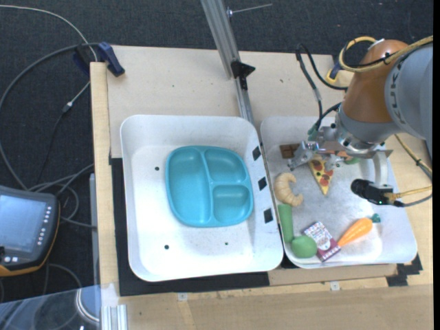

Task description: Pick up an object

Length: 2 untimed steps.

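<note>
Beside the carrot [355, 232], a pink packet [322, 239], print unreadable.

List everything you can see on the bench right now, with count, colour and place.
divided plate: one, turquoise, middle of left bin
left bin: one, white, bench left
right bin: one, white, bench right
croissant: one, tan, left part of right bin
pizza slice: one, yellow and red, right bin, just below the end effector
carrot: one, orange, right bin lower right
green vegetable: one, green, right bin lower left
small packet: one, pink and purple, beside the green vegetable
brown piece: one, brown, right bin upper left
pole: one, silver, rising between the bins
arm: one, grey and orange, over right bin
end effector: one, over the pizza slice
</note>
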### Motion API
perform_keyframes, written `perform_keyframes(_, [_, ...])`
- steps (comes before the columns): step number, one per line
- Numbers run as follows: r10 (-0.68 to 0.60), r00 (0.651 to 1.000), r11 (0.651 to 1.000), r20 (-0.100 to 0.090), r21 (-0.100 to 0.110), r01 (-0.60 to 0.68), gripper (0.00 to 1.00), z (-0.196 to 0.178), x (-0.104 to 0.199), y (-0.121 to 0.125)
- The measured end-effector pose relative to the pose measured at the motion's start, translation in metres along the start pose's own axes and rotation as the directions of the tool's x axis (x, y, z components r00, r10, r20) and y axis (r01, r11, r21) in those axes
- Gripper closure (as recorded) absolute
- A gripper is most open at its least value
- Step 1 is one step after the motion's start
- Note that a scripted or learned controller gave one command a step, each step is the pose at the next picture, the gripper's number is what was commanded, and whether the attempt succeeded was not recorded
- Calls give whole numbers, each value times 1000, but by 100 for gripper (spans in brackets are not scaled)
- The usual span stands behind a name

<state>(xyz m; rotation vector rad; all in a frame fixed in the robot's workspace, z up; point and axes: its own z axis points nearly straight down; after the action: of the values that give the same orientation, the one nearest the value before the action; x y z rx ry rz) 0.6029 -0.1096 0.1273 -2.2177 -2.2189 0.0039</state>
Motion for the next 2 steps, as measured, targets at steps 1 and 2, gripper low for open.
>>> perform_keyframes(1, [1, 1000, 1000, 1, -10, -1, 0, 30, 0, 3])
perform_keyframes(2, [0, 1000, 1000, 1, -13, 0, 100, 18, 0, 4])
